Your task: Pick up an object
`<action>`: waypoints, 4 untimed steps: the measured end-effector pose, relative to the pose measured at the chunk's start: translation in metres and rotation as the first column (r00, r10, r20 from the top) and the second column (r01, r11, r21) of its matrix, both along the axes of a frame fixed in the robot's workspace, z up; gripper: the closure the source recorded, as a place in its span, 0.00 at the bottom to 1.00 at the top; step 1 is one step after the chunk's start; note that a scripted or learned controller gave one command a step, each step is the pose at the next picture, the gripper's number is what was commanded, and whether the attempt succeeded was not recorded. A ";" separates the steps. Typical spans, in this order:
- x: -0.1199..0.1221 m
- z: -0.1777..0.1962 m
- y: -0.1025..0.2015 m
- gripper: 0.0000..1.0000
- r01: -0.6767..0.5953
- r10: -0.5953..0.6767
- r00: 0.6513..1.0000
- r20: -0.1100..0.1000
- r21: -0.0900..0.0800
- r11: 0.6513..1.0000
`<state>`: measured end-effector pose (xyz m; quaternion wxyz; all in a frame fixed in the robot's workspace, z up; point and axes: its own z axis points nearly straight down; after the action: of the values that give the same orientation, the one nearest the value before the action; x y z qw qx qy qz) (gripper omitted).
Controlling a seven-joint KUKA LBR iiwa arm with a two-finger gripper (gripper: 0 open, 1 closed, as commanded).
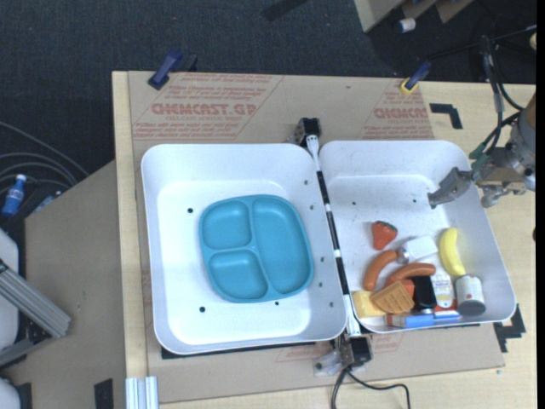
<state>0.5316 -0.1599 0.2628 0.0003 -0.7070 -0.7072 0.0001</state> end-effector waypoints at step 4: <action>0.117 -0.178 0.067 0.00 -0.001 0.001 1.000 0.001 0.000 1.000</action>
<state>0.6482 -0.0933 0.0850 -0.0002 -0.7068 -0.7074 -0.0002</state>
